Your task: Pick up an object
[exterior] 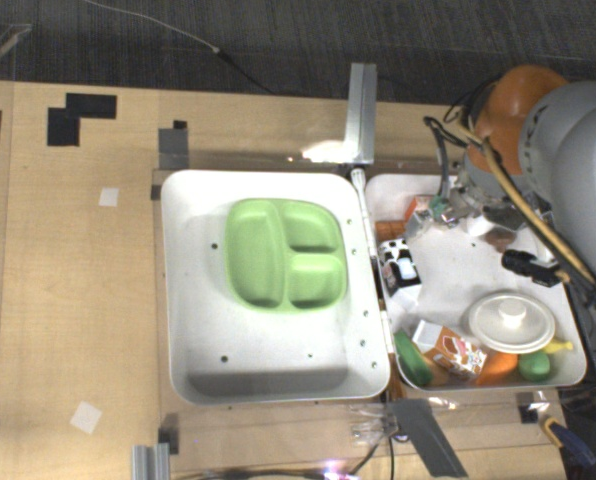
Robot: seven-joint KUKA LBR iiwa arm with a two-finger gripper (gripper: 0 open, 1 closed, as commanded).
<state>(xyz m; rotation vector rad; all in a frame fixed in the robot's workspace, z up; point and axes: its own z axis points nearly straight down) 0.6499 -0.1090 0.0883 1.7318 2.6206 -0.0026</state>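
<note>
We see gripper [448, 208] low over back of right bin [478, 268], near orange item [416, 208] at rear wall. Can't tell pincer state, wiring hides it. Candidates: white lidded bowl [511, 322], snack packet [456, 353], black-white block [400, 265]. We'd centre on one item, descend straight, avoid wall. Green divided plate [283, 254] sits in left bin [193, 368].

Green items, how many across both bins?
3. A green divided tray sits in the left bin. In the right bin, one green piece lies at the near-left corner and another near-right beside the white lid. More may be hidden under the clutter.
</note>
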